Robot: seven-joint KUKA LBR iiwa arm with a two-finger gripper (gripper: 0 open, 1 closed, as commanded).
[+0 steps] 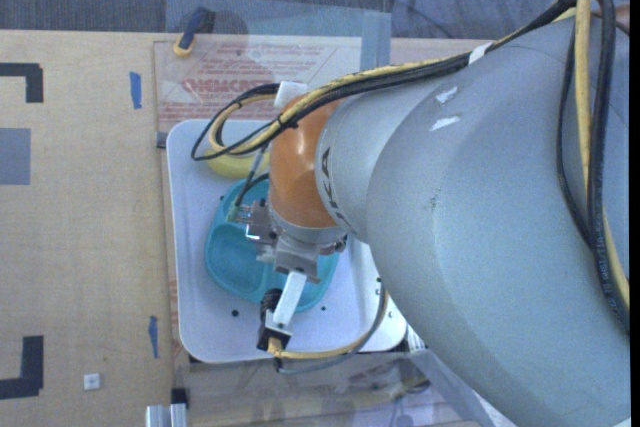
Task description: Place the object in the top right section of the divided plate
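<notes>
Yellow thing [222,165] in a corner of the white bin [192,300], just beside the teal divided plate [225,260] — grey arm [480,215] over the plate, gripper [258,227] mostly hidden — open or shut, cannot tell

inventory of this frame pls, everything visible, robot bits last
bench: one, pale wood, across the view.
white bin: one, white, on the bench, centre.
divided plate: one, teal, in the bin, partly under the arm.
yellow object: one, pale yellow, bin's upper left, partly hidden, kind unclear.
tape strips: two, blue, on the bench by the bin's left side.
clear sheet: one, red lettering, above the bin.
arm: one, grey with orange band, in from the right, over the plate.
</notes>
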